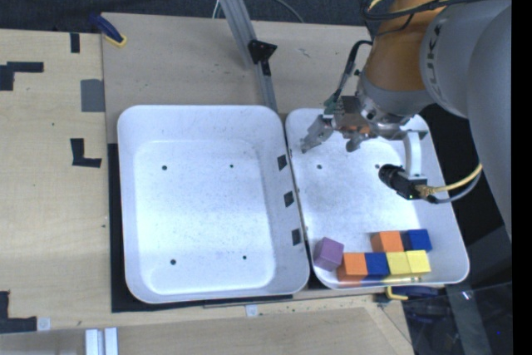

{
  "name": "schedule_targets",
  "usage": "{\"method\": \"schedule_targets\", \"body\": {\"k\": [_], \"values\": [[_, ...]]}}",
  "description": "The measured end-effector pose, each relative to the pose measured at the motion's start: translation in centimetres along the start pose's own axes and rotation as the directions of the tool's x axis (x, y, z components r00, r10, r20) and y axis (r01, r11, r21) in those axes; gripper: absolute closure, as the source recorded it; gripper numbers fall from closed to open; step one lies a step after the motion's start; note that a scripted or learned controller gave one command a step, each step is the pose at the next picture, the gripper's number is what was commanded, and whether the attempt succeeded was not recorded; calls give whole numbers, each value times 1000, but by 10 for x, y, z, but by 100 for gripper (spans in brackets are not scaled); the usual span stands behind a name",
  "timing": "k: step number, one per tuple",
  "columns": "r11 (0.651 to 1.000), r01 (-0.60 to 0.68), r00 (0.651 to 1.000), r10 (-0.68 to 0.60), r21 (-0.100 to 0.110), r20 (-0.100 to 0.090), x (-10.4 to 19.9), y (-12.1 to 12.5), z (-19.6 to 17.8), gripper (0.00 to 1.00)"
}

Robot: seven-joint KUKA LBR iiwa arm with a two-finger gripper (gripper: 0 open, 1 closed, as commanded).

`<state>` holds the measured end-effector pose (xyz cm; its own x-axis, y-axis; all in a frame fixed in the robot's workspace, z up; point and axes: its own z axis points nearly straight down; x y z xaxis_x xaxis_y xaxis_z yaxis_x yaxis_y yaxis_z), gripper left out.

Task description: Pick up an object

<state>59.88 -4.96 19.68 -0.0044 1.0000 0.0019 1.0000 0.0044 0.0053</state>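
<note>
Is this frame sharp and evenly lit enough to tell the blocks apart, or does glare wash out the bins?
Camera view: lighting even, shadows soft; the right bin and left bin are bright but not blown out; the blocks keep distinct colours, the purple block slightly soft; the gripper is mildly blurred.

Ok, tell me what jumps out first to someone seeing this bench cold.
The big grey arm with its orange band reaches in from the right, its gripper hanging over the far end of the right bin. Next come the bright blocks, orange, blue, yellow and one purple, bunched at that bin's near edge. The left bin is a plain white expanse beside it.
</note>
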Motion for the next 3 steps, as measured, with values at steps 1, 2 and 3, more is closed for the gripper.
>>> {"method": "schedule_targets", "body": {"k": [1, 2, 3], "values": [[1000, -5, 1000, 5, 10, 2, 9, -40, 5, 0], [1000, -4, 1000, 4, 8, 1, 9, -43, 5, 0], [1000, 2, 1000, -2, 9, -1, 67, -74, -5, 0]]}}
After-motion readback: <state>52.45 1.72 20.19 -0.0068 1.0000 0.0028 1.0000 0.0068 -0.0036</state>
